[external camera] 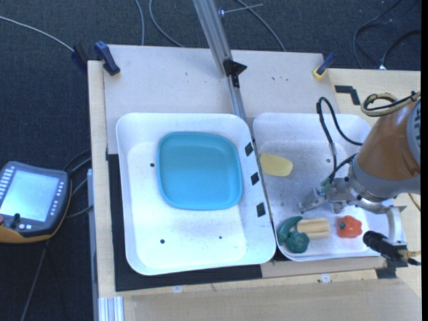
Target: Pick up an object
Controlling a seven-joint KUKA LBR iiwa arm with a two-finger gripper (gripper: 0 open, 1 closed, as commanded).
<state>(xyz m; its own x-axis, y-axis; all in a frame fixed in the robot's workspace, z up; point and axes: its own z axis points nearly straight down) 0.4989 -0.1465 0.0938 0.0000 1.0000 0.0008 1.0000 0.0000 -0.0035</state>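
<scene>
The bench [174, 89] carries two shallow white bins side by side. The left bin [137, 246] holds a square blue plate [200, 170], lying flat toward the bin's far edge and roughly centred between its side walls. The right bin [294, 129] holds the small things. A pale yellow piece [276, 164] lies close to its left wall, about midway along it. Along the near edge, from the near left corner toward the right, sit a dark green toy [292, 235], a tan wooden block [313, 228] touching the green toy, and a red-orange toy vegetable [348, 227] just beside the block.

The arm [391, 149] comes in over the right bin's right side, its orange band above the wrist. The gripper [329, 197] hangs low over the bin floor, above the block and the red-orange toy, between them and the yellow piece. I cannot tell whether it is released or clenched, and nothing shows gripped in it

A teach pendant [30, 199] lies on the floor off the bench's left edge
</scene>
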